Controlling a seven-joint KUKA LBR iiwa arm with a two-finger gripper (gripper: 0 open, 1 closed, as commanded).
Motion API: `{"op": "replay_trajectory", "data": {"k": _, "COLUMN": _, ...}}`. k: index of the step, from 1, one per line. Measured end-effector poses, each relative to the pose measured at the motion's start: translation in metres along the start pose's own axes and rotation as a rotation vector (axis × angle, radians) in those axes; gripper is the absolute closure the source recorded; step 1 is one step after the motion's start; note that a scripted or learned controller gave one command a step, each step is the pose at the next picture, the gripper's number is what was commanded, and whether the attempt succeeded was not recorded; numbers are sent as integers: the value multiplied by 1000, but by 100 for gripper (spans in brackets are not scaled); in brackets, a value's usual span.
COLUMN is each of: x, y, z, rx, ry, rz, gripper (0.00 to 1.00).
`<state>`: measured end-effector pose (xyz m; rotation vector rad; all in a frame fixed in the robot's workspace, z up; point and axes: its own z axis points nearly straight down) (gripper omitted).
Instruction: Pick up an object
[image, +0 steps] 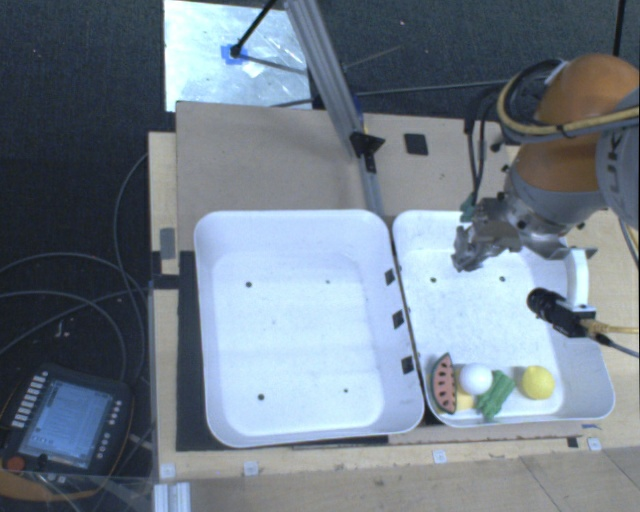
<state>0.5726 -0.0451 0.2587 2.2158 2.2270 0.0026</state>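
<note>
Camera view places the gripper (470, 250), finger state indeterminate, high over the right bin (590, 400), well apart from the toys clustered along its near wall, suggesting pre-descent positioning.

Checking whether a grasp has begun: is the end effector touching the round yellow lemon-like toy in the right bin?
Apart. The camera view shows the end effector near the bin's far side, with bare white floor between it and the yellow toy.

Tan bench (280, 160) bears two white bins (290, 320) (500, 310), touching side by side.
</note>
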Motion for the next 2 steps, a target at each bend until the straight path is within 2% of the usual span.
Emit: {"op": "replay_trajectory", "data": {"k": 2, "x": 95, "y": 23, "z": 34, "rx": 1, "ry": 0, "rz": 1, "gripper": 100}}
